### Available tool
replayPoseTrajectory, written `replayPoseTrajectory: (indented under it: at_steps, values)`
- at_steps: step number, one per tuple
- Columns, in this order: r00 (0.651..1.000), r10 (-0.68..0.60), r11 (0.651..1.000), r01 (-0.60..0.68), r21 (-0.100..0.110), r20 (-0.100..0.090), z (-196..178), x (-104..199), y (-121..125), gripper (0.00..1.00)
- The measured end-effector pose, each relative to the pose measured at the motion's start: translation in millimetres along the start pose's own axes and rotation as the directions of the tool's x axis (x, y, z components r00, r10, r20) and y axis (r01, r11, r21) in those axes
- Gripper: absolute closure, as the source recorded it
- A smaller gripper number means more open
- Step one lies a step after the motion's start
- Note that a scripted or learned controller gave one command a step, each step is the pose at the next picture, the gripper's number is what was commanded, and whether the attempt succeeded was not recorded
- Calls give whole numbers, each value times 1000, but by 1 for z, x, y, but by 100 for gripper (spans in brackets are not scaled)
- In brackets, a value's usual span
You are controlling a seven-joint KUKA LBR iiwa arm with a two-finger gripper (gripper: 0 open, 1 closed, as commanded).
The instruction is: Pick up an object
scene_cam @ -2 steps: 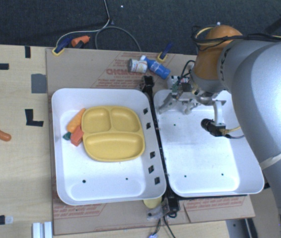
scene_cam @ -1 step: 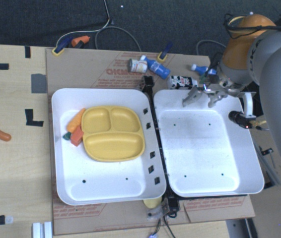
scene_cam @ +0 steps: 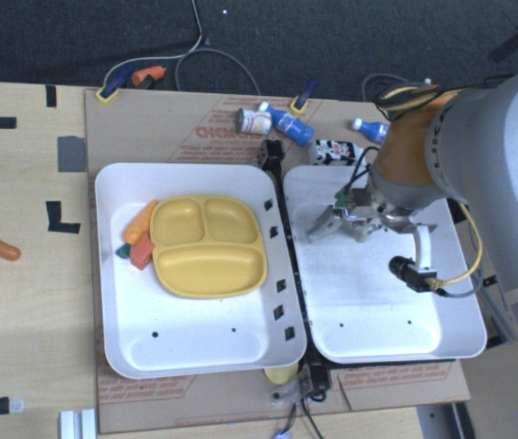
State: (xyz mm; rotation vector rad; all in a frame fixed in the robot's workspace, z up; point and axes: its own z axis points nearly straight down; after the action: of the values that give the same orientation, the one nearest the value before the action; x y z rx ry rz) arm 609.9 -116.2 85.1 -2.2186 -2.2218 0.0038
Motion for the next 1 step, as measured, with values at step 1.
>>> replayPoseTrajectory:
  at_steps: [1]
  values:
    - [1000, 0, 1000, 0, -11, 4, -2, 13, -13, 0]
